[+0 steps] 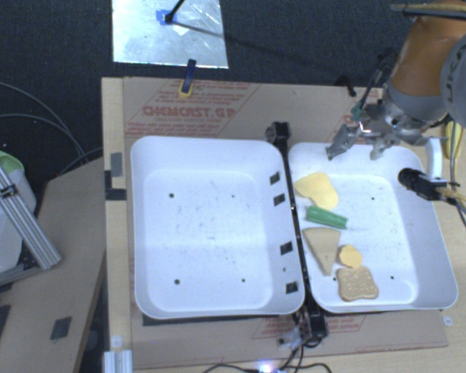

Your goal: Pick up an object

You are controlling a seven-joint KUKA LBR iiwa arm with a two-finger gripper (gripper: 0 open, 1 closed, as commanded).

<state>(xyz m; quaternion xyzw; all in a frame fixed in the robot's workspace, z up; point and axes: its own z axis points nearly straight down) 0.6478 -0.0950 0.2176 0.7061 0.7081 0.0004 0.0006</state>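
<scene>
The gripper [356, 148] hung released, its two fingers spread and nothing between them, over the far rim of the right bin [427, 231]. All the candidates lay in that bin's left half: a yellow piece [317, 188] nearest, a green stick [327, 217] just below it, then a tan wedge [323, 247], a small yellow round [349, 256] and a toast-shaped piece [357, 284]. A clean pick likely meant dropping straight over the yellow piece, fingers straddling its narrow side, clear of the green stick. The cardboard [202, 107] beneath read roughly "CHEMCAST GP" in red.
</scene>
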